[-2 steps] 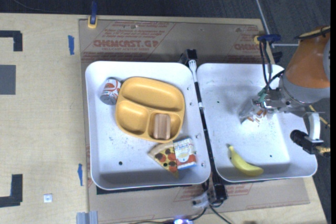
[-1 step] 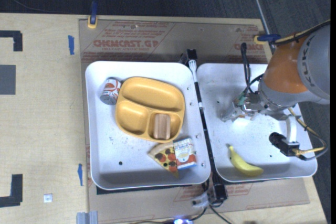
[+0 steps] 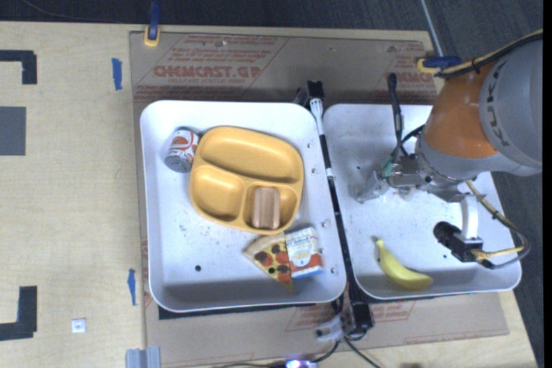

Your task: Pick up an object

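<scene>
Pick not done yet, judging from how things lie: nothing is lifted, every object sits on a bin floor. The grey arm with the orange band (image 3: 461,121) comes in from 3 o'clock and hangs over the right shallow white bin (image 3: 362,121); its end effector (image 3: 379,178) is low near the upper-middle of that bin, over bare floor. Too small and cluttered with cables to read the opening, so I cannot tell how wide it stands, and no object is seen in it. Nearest candidate is the yellow banana (image 3: 398,268), lying flat at 6 o'clock of the right bin, apart from the end effector, toward 5 o'clock from it. The left shallow white bin (image 3: 159,211) carries a yellow compartmented plastic tray (image 3: 241,164) with a brown sausage-like toy (image 3: 265,207) in its lower-right compartment, a small red-and-white can (image 3: 180,149) touching the tray at 9 o'clock, and a toy pizza slice (image 3: 269,254) beside a small white carton (image 3: 303,251) at 5 o'clock. Left to do, likely: position over an object, descend, close, lift. The brown cardboard-covered surface (image 3: 259,65) lies under both bins.
</scene>
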`<state>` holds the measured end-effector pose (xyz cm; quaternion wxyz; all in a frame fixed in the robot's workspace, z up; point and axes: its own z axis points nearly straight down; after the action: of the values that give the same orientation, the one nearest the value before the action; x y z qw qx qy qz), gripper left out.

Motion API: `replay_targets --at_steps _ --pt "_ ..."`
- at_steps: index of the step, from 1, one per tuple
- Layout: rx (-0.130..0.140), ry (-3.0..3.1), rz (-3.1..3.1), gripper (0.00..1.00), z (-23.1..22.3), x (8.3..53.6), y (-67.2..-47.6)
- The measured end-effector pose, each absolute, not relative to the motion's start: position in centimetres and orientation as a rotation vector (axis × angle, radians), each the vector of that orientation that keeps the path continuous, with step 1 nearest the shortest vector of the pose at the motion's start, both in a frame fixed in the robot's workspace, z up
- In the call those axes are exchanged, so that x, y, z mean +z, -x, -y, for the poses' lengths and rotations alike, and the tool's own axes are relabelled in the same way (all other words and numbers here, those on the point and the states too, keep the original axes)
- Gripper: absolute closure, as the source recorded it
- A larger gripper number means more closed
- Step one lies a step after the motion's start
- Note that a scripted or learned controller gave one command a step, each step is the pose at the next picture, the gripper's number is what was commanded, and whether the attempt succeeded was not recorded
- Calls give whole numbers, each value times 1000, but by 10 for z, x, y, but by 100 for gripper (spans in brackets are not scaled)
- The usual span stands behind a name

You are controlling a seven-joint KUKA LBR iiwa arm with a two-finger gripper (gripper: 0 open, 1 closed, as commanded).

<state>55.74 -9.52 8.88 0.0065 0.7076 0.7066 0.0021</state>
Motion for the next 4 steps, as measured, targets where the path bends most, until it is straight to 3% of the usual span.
replay_targets --at_steps 2,4 --pt "15 -2209 -2212 0 100 89 -504" --pt "15 -2208 -2209 0 93 89 -485"
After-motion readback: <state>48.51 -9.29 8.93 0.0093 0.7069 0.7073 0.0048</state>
